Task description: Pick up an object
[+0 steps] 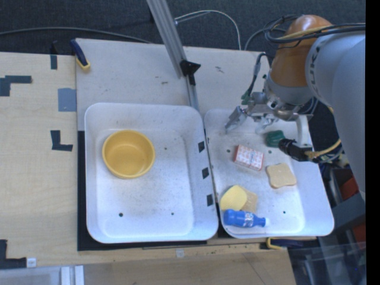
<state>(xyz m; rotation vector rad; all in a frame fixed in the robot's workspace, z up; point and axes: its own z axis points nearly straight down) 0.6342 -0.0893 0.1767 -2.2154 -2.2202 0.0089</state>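
Taking the right bin point(309, 215) as the landmark, the tool point(246, 116) hangs over its far end, fingers spread apart and gripping nothing, touching no object that can be made out. The candidates lie nearer the bin's middle and front: a pink-and-white block point(249, 157) at its centre, a slice of toast point(281, 174) toward its right wall, a yellow sponge point(234, 198) and blue bottle point(243, 219) against its front rim, and a small green object point(274, 138) by its far right side under the wrist. The likely trouble is a miss, since the tool sits off to the far side of every item and a straight descent would probably close on bare bin floor. The toast is flat and may slip beneath the fingers; the bottle could roll. A yellow bowl point(128, 154) rests in the left bin point(95, 218).
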